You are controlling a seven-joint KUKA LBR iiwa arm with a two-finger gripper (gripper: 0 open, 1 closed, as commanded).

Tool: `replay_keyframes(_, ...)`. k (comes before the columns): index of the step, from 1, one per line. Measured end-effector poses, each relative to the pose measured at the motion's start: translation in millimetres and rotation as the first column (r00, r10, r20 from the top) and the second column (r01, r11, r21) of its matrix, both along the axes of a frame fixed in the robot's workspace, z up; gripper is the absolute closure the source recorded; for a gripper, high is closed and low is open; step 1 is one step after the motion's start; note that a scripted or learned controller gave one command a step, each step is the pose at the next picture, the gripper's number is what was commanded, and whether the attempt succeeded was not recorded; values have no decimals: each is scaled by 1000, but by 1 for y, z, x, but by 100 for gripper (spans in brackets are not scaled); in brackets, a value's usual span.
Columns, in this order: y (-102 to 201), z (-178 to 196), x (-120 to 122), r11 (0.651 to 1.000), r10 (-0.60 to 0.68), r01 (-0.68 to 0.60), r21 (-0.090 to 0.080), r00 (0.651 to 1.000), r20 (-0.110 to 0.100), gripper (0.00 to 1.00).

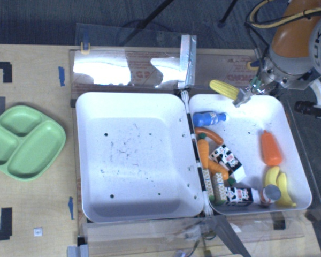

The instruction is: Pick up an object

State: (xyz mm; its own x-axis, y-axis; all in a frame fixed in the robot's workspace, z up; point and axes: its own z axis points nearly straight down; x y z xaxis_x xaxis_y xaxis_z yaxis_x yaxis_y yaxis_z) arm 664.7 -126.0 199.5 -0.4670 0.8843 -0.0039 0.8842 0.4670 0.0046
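Observation:
My gripper [242, 97] hangs over the far edge of the right bin [289, 123], below the arm's orange band. A yellow corn cob [223, 88] sticks out to the left from between the fingertips, raised over the bin's back rim; the gripper is shut on its right end. In the bin below lie a blue bottle [208, 118], two orange carrots [204, 150], a cow-patterned box [226, 160], an orange vegetable [271, 148] and yellow bananas [279, 186].
The left bin [134, 154] sits beside the right one, with a thin divider between them. A green divided plate [24, 142] rests on the bench at the far left. A clear plastic panel [131, 63] stands behind the left bin.

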Motion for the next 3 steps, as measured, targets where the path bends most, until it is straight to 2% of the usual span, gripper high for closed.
replay_keyframes(1, -1, 21, -2, 994, -112, 112, 0, 994, 0, 100)
replay_keyframes(2, 19, -48, 3, 990, 139, -139, 1, 990, -4, 100)
replay_keyframes(3, 55, -6, 3, 1000, 21, -21, 0, 1000, 0, 100)
